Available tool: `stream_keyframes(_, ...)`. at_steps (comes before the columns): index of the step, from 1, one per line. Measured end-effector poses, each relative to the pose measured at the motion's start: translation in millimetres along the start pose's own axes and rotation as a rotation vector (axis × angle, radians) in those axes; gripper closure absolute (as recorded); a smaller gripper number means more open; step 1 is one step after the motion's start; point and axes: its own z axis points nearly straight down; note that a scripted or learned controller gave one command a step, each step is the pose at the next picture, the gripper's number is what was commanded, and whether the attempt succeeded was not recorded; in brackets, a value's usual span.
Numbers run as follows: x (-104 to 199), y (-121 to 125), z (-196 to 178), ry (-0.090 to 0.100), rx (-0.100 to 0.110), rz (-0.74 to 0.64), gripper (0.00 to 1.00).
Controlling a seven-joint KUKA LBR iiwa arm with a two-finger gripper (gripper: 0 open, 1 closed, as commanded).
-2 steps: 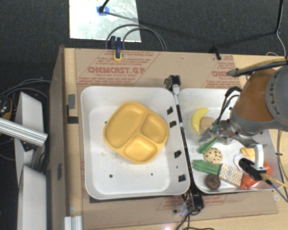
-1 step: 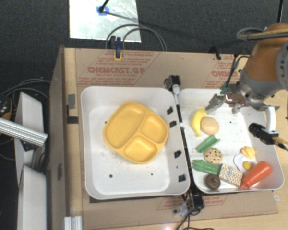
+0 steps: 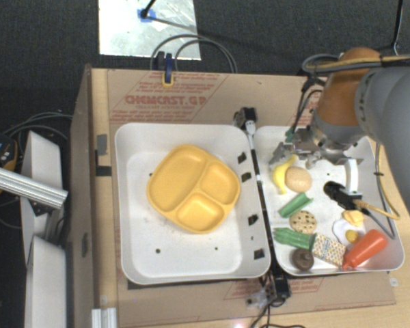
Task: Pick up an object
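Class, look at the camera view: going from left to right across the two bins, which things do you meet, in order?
Yellow divided plate → yellow banana → round cookie → patterned wafer block → orange carrot-like piece. The rest of the right bin overlaps too closely to order.

1. The arm (image 3: 396, 108) is a thick, rounded grey casing.
2. An orange band (image 3: 345, 91) wraps it above the wrist.
3. Thin dark cables (image 3: 321, 63) loop at the band's eleven o'clock.
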Motion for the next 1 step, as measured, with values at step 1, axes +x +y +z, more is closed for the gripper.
stream_keyframes(1, -4.1, -57.5, 36.6, -0.001, 0.004, 0.007, 0.0)
